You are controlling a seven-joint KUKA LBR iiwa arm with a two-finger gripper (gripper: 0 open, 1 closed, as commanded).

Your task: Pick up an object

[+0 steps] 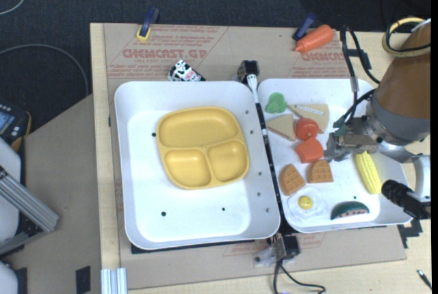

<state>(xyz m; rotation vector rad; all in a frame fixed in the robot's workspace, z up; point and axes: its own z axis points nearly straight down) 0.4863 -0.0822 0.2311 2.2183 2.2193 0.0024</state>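
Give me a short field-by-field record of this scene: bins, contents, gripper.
left bin: shallow white bin holding a yellow three-compartment plastic plate
right bin: shallow white bin with toy foods
toy foods: green leafy piece, red tomato, yellow corn cob, fried egg, watermelon slice
gripper: two-finger gripper low over the right bin, beside the tomato
outside bins: orange carrot on the bench

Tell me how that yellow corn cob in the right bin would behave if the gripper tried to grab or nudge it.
The corn cob looks like moulded toy plastic, so it is probably stiff and light. Its long rounded shape suggests it could roll sideways if nudged. It lies on the right bin floor beside the gripper, apart from the other toy foods, so a push would likely move it alone.
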